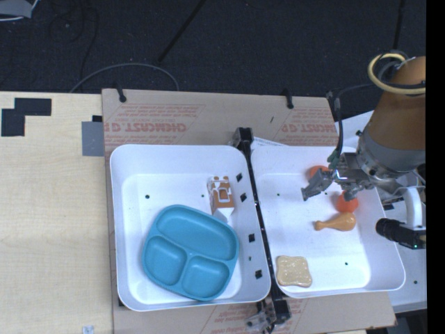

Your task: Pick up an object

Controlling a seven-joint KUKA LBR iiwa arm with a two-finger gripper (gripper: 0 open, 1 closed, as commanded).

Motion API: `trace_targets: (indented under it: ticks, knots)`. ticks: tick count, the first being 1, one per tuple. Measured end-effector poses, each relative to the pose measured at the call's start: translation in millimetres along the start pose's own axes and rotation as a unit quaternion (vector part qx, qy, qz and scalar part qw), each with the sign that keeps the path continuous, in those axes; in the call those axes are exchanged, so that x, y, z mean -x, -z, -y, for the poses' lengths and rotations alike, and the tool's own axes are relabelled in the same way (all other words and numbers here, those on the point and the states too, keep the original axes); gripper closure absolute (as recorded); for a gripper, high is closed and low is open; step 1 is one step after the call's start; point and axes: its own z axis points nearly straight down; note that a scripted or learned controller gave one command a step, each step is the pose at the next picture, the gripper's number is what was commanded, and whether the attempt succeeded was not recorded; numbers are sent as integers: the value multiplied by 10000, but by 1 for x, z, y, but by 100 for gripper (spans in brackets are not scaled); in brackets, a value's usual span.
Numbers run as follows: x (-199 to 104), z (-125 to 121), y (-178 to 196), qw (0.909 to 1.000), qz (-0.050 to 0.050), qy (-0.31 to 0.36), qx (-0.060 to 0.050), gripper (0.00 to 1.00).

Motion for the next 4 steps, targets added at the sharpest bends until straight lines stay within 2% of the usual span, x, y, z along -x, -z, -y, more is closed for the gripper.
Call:
trace_targets:
  ticks: [2,3,4]
  knots:
    - [7,-1,-90,10000,-8,-6,-36,0]
    - [3,-2,-154,10000,-12,-3,-40,0]
    - [5,-3,-140,10000,-9,-38,-24,100]
